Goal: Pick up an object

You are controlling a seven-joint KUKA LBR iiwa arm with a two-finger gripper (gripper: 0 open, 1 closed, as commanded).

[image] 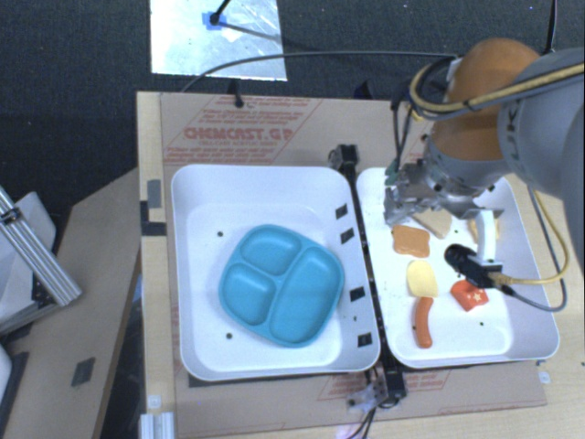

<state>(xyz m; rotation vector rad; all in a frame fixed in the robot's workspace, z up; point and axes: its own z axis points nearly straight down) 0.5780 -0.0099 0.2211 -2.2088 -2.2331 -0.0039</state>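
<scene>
Gripper (409, 210) low over the right bin's (530, 337) far-left part; finger spread impossible to tell. Just nearer: orange toy food (410, 240) (probably light, stiff, smooth). Best pinched across its narrow sides.

Grey arm (544, 108) with orange band (484, 80), looped yellow cables (439, 85), grey metal wrist block (416, 190).

- A single fixed camera looks down at a slant from above the brown board worktop (247, 126).
- Far enough back to take in both shallow white plastic bins (196, 273), side by side.
- The grey arm with its orange band (484, 71) enters right of those bins.
</scene>
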